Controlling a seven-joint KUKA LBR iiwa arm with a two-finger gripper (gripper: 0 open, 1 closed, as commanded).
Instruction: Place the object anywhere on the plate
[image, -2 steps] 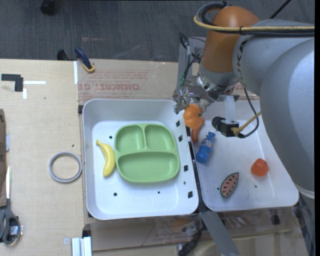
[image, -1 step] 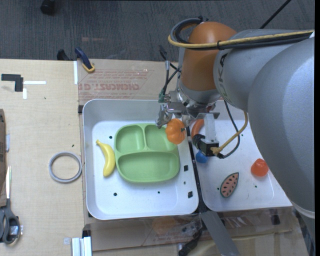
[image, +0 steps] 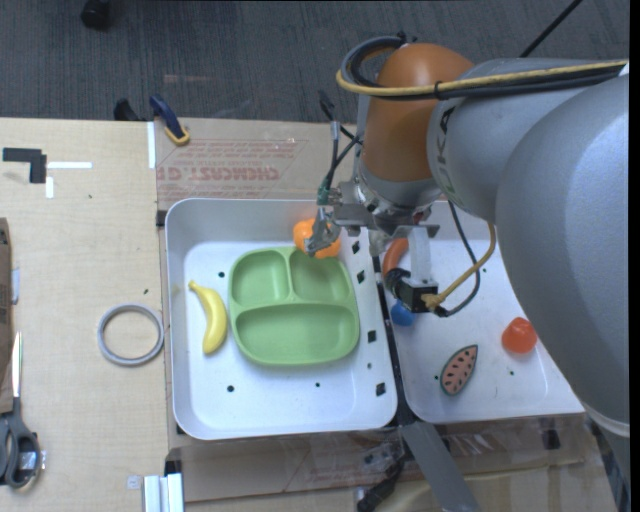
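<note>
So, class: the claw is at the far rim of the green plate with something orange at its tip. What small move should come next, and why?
Probably ease the claw toward the plate's middle before releasing: the orange object sits over the far rim, not clearly above a compartment.

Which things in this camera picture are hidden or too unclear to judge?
- Gripper: the wrist above covers its fingers; open or shut cannot be told.
- Orange object: partly behind the gripper, at the green plate's far rim; its kind, and whether it is gripped, are unclear.
- Blue object: half hidden by black wrist hardware.
- Right bin: its far and right parts lie under the arm.
</note>
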